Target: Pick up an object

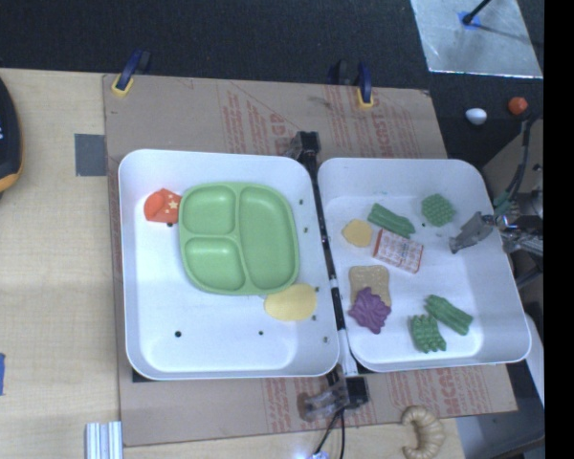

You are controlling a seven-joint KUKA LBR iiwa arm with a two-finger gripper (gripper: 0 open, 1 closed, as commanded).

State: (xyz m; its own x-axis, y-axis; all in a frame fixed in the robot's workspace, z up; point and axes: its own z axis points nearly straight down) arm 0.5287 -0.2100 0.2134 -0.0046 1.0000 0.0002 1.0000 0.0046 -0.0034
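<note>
In the left bin [153,342] a red star-marked piece [161,206] touched a green divided plate [239,236], with a yellow piece [291,302] at its lower right corner. The right bin [497,338] held a yellow chip [358,232], green toy vegetables [390,220], a red-and-white card [399,251] and a purple cluster [369,310]. The gripper [471,233] hung over its right side, clasping nothing visible; how wide it stood, I cannot tell
</note>
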